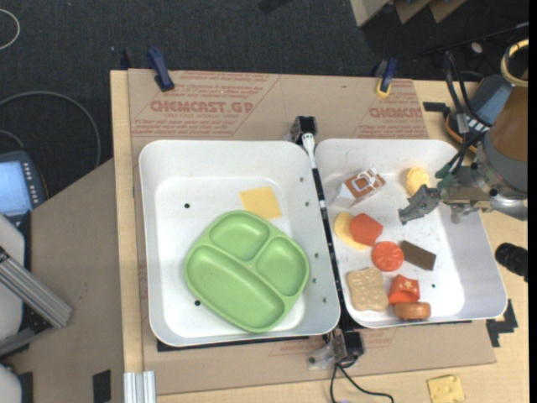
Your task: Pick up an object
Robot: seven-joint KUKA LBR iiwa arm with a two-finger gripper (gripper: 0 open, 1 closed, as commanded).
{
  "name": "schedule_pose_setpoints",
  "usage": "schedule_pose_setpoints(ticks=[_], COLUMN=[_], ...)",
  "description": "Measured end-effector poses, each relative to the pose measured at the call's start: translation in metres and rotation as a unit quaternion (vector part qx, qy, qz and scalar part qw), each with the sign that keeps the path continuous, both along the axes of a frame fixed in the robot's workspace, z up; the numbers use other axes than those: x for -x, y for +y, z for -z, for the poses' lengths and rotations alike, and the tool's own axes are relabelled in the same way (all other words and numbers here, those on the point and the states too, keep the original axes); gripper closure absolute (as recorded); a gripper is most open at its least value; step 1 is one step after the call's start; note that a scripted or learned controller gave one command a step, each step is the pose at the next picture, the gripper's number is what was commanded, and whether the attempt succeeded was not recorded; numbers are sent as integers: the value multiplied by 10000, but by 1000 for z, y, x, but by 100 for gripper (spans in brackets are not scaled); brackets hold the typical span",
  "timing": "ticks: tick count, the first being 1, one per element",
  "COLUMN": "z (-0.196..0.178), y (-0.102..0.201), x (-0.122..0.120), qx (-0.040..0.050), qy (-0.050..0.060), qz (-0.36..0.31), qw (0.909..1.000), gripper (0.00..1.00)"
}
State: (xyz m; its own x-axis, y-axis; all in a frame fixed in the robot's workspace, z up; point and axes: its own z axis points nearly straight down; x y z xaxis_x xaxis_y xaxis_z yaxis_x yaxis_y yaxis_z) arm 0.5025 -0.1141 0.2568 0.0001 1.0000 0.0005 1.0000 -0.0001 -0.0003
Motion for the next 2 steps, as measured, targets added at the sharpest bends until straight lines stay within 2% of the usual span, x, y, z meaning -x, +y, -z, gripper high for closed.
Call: schedule_pose_setpoints(ticks=[1, 2], z=[96, 175], y=[16, 12], x=[21, -15], qx=[-12, -5], qy=[36, 6], qz=[2, -8], qw=[10000, 10000], gripper=[0, 0])
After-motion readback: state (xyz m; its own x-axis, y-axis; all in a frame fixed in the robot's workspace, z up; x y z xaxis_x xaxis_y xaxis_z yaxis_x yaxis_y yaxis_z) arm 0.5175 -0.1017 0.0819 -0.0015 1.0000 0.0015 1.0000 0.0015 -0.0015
